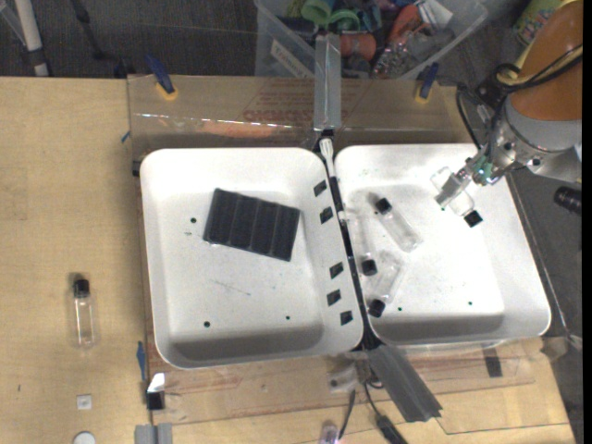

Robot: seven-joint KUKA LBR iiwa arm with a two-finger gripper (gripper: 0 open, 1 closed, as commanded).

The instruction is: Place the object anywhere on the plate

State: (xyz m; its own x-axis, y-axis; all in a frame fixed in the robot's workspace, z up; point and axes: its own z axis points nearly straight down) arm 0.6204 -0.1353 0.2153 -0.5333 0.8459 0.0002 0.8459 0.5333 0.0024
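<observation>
Pale wooden bench point(65, 183) under even light. Dark carpeted floor point(139, 17) far side; clear tub of colourful clutter point(370, 12) far right.

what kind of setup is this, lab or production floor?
Probably a robotics lab bench: two shallow white bins clamped to a wooden bench, a grey-and-orange robot arm over the right one, and a clear tote of mixed colourful test objects behind.

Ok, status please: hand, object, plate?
Hand over right white bin. Clear plastic vials lie below. Dark ribbed rectangular plate in left bin, bare.
</observation>
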